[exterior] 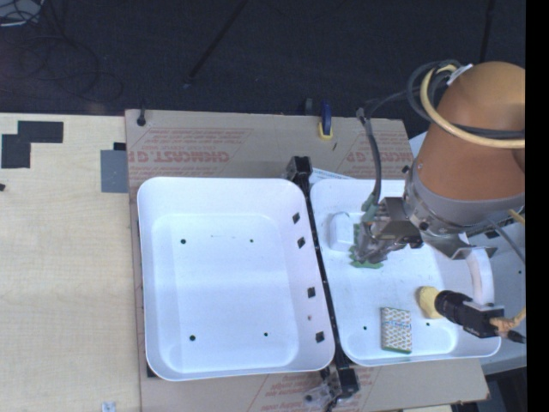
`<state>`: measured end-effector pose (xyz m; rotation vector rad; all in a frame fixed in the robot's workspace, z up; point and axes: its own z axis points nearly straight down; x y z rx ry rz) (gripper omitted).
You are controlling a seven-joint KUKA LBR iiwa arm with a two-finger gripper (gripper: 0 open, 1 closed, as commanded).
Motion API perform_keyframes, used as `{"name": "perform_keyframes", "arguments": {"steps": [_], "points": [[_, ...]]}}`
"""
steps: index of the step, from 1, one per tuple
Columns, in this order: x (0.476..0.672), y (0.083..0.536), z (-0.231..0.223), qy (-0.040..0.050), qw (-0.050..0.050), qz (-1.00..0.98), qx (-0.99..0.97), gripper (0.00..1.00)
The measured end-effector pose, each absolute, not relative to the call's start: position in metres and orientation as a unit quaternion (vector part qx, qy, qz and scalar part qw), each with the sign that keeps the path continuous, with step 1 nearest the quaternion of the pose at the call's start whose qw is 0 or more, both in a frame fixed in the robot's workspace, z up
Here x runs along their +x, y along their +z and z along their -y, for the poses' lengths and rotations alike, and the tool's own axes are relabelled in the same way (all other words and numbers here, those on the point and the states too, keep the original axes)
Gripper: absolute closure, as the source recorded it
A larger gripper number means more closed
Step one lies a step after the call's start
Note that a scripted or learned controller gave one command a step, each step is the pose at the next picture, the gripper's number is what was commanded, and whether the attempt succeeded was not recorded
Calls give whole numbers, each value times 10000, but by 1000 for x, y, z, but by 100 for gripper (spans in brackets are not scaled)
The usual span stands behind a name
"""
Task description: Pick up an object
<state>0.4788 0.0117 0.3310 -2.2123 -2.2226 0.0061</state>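
Two white bins side by side on a cardboard sheet (pixel 223 148) laid over the pale tabletop (pixel 60 273). Left bin (pixel 223 273): white floor with a few small dark dots. Black clips (pixel 299 168) run along the seam between the bins.

Arm (pixel 472 144) enters from the right, its orange band uppermost, and leans over the right bin (pixel 360 316). Claw (pixel 371 249) points down into the left-middle part of that bin, near the seam.

Green thing (pixel 370 263): small and flat-looking, on the bin floor directly beneath the claw tip. Its lower edge peeks out below the claw; the rest is hidden. Claw tip appears to touch it or sit just above it, cannot tell which. Claw spread or pressed together: cannot tell, the tip is too dark and small to read. Nothing visibly lifted.

White thing (pixel 340 228): pale, hard to make out against the bin, just left of the claw.

Patterned block (pixel 395 330): green-and-white speckled rectangle, lying flat near the front wall of the right bin, well apart from the claw.

Blue-and-yellow clamp (pixel 325 120) at the far edge of the cardboard. Dark angular patches (pixel 30 140) on the tabletop at far left.
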Motion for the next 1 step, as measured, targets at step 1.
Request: {"name": "perform_keyframes", "arguments": {"steps": [1], "points": [[552,334,38,7,-13,7061,-7081,100]]}}
